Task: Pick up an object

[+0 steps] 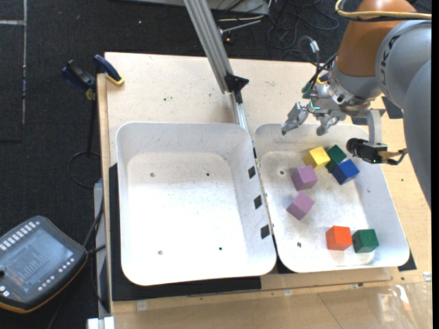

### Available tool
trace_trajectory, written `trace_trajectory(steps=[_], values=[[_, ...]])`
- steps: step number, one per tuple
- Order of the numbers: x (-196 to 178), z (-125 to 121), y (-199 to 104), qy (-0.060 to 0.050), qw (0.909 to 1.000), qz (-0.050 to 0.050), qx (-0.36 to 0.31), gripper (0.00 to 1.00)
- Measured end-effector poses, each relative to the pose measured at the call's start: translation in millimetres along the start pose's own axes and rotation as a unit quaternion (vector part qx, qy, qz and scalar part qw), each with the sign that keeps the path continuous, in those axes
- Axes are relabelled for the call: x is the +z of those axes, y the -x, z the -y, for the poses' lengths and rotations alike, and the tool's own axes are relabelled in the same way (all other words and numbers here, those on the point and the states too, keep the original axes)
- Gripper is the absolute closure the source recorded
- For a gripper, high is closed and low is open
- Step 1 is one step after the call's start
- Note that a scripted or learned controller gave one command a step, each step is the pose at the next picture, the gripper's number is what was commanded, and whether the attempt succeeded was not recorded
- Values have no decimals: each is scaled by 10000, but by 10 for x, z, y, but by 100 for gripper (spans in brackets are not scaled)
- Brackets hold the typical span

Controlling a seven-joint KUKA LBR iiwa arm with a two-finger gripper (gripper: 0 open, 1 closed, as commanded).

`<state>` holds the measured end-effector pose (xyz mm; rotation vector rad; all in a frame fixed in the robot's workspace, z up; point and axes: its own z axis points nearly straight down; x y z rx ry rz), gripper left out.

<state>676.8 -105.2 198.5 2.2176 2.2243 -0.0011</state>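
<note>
The right bin holds several small cubes. A yellow cube, a dark green cube and a blue cube cluster near its back. Two purple cubes lie toward the middle. An orange cube and a green cube sit side by side at the front. My gripper hangs over the bin's back edge, above and behind the yellow cube, its fingers spread with nothing between them.
The left bin lies beside the right one. A slanted metal rail crosses the bench's back. A blue and yellow clamp sits at the bench's far left corner. A teach pendant rests at the lower left.
</note>
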Motion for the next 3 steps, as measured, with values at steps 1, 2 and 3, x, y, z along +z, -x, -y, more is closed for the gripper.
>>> trace_trajectory(steps=[1,2,3], values=[[626,-39,-43,-27,10000,-5,-2,0],[1056,-34,-51,-17,10000,-2,-3,0],[923,-46,-51,9,10000,2,-4,100]])
